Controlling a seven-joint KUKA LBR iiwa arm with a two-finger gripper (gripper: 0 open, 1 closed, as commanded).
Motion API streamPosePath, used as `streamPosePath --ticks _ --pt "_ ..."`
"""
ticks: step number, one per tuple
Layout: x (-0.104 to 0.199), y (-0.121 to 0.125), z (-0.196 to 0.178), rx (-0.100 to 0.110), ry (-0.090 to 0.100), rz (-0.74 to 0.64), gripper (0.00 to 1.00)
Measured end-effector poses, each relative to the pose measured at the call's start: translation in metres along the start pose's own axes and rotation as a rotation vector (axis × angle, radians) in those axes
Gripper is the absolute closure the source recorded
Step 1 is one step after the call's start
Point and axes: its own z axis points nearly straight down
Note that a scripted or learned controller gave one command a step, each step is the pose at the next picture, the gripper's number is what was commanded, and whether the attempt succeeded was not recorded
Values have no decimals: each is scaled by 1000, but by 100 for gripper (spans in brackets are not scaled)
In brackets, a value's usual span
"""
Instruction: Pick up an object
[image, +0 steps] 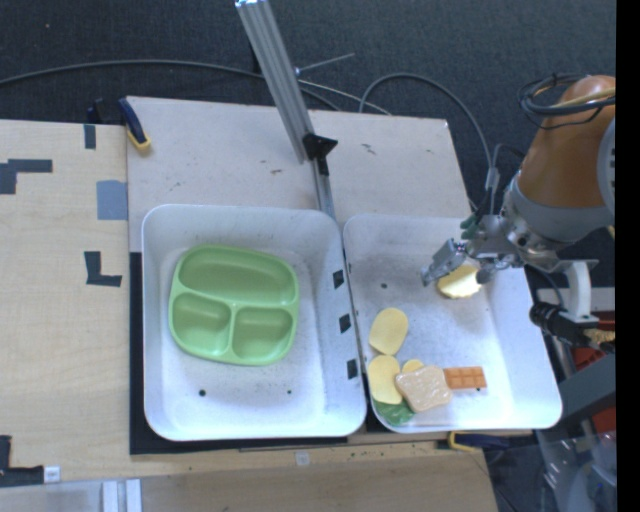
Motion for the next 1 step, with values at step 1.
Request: streamPosePath --ticks 1 --pt "0 0 0 0 0 0 0"
